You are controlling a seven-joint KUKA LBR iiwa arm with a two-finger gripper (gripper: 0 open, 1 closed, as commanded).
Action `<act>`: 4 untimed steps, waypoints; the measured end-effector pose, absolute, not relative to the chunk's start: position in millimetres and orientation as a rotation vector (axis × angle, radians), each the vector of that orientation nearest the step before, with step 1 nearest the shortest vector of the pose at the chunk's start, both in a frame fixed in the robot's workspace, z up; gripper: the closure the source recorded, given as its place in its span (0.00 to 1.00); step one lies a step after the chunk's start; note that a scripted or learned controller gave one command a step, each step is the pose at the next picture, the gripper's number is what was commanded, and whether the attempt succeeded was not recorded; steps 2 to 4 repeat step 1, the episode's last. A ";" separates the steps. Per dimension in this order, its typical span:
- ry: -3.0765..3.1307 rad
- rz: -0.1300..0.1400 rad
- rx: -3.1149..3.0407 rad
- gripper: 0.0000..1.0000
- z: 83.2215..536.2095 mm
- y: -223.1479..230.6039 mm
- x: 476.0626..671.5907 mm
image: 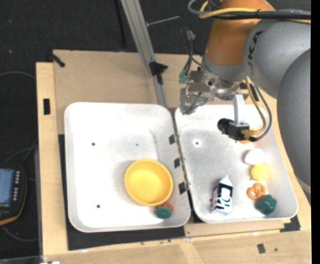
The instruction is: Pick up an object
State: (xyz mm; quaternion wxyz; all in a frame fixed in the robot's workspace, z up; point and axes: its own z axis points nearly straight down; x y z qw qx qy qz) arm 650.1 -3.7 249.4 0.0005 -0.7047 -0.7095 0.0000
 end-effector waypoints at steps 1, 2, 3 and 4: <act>-2.229 -0.002 -2.215 1.00 246.0 44.7 655.7; -2.229 -0.002 -2.215 1.00 246.0 44.7 655.7; -2.229 -0.002 -2.215 1.00 246.0 44.7 655.7; -2.229 -0.002 -2.215 1.00 246.0 44.7 655.7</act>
